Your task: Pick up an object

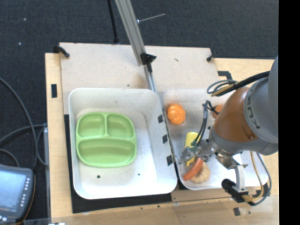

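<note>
You see the big grey arm (pixel 255 121) first, because it rises closest to the camera on the right. It has an orange band, and black and yellow cables hang around it. Below it sits the gripper (pixel 191 154), low in the right bin (pixel 187 97). You cannot tell how it is set, because the arm hides much of it.

Just under the gripper lies a red sausage shape (pixel 193 170), long and thin, resting on a pale, bumpy round thing (pixel 202 175) near the front wall of the bin. A yellow thing (pixel 191 139) stands just behind the gripper, partly hidden. Farther back lies a round orange fruit (pixel 176 114), well clear of the arm.

In the left bin (pixel 93 97) you see a green tray (pixel 106 139) with three sections.
</note>
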Controlling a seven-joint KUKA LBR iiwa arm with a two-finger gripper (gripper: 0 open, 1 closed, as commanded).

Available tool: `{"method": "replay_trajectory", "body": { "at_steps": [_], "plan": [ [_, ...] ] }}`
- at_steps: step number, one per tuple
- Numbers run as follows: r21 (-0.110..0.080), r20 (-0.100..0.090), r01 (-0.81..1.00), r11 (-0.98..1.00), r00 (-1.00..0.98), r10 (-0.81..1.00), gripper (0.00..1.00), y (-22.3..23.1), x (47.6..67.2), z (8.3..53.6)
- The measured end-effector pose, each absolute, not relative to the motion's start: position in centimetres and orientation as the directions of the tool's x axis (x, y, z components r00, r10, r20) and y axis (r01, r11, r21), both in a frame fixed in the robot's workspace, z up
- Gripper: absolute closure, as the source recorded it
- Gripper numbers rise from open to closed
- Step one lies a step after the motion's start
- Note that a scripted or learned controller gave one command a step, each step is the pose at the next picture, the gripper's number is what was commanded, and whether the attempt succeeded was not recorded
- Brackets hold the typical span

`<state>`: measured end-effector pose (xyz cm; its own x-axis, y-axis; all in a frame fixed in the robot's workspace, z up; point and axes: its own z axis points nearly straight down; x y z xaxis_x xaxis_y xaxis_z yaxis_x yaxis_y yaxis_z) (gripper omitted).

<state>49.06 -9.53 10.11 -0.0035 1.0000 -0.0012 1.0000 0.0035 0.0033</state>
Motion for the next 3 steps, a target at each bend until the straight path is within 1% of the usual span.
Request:
{"method": "replay_trajectory", "body": {
  "at_steps": [1,2,3],
  "plan": [
    [0.005,-0.001,1.0,0.003,-0.003,1.0,1.0,-9.7,49.1,11.2],
    [0.001,-0.001,1.0,0.003,-0.003,1.0,1.0,-10.2,49.9,10.0],
    [0.009,0.004,1.0,0.01,-0.01,1.0,1.0,-0.7,49.2,20.5]
  ]
}}
